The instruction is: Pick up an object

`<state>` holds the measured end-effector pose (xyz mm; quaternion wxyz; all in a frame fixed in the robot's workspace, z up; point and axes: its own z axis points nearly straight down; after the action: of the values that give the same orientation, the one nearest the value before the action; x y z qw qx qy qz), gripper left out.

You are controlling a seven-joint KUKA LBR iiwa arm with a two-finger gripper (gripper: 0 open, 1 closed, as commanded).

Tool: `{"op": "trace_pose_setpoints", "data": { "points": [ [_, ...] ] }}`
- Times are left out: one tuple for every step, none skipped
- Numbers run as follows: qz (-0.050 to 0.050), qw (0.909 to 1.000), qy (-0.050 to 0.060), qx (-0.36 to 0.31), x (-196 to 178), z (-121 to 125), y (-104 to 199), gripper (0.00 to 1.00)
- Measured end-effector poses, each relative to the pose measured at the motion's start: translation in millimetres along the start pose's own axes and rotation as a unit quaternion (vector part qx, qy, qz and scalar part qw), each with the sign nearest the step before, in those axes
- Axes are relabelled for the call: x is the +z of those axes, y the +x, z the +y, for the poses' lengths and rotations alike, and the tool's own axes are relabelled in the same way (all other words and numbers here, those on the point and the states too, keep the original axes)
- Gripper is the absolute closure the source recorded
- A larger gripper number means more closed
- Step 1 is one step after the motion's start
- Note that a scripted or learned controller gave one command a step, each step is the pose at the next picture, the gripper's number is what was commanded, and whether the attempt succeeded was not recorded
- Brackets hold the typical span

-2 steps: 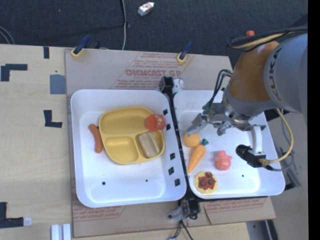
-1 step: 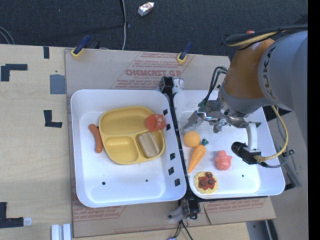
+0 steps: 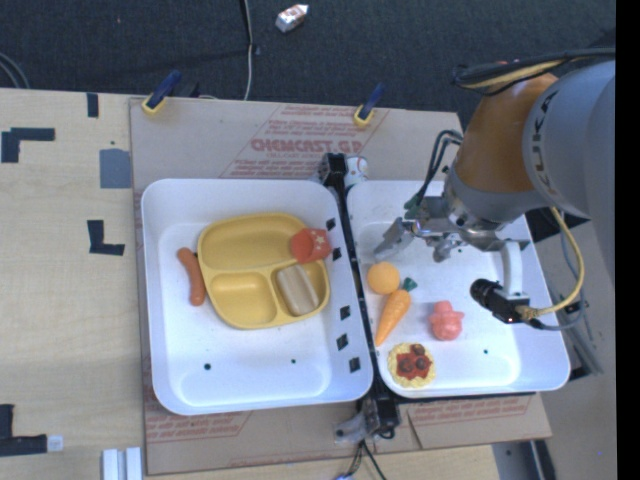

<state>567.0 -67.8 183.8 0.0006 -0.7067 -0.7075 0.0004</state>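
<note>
My gripper (image 3: 417, 244) hangs over the back of the right bin (image 3: 500, 373), fingers spread open with nothing between them. Just below its left finger lies an orange ball (image 3: 383, 277). A carrot (image 3: 393, 313) lies slanted in front of the ball, touching it. To the right are a pink toy (image 3: 446, 320) and, near the front wall, a small pizza (image 3: 411, 364). The left bin (image 3: 250, 383) holds a yellow divided plate (image 3: 250, 243) with a red fruit (image 3: 311, 244) on its right rim and a bread slice (image 3: 297, 288) in one compartment. A sausage (image 3: 192, 275) lies left of the plate.
A black strip (image 3: 347, 288) runs between the two bins. The arm's grey and orange body (image 3: 520, 148) looms over the right bin's back right corner, with a black cable fitting (image 3: 495, 300) hanging over the bin. Clamps (image 3: 160, 96) hold the cardboard base at the back.
</note>
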Motion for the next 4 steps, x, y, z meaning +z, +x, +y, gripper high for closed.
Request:
{"op": "trace_pose_setpoints", "data": {
  "points": [
    [0.000, 1.0000, 0.000, -0.001, 0, 3, 16, 0.00],
    [0.000, 1.0000, 0.001, -0.001, 0, 2, 10, 0.00],
    [-0.001, 1.0000, 0.002, 0.001, 81, 20, -30, 0.00],
    [0.000, 1.0000, 0.000, 0.000, 100, -5, -37, 0.00]
  ]
}}
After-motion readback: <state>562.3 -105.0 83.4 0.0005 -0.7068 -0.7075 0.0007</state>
